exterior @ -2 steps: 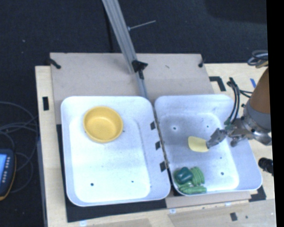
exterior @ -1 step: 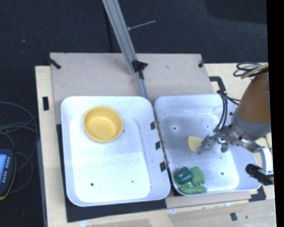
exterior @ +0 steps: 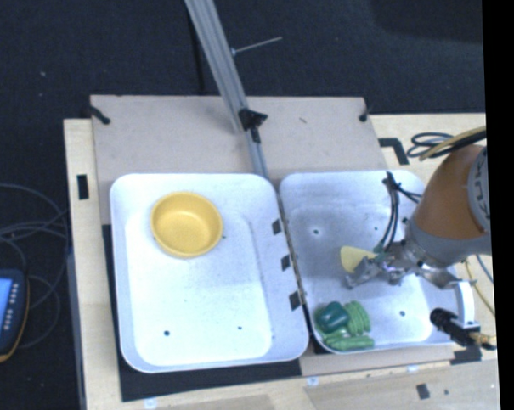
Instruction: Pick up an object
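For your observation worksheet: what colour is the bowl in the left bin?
Yellow: the bowl, seen in the camera view.

yellow bowl [exterior: 187, 224], white bins [exterior: 204, 347], green toys [exterior: 344, 319]

Open floor across the right bin [exterior: 325, 197] behind the yellow piece [exterior: 354, 257], green objects [exterior: 344, 321] crowding its front edge.

Yellow bowl [exterior: 187, 224] in left bin [exterior: 143, 332]; arm [exterior: 448, 208] over right bin [exterior: 325, 197]
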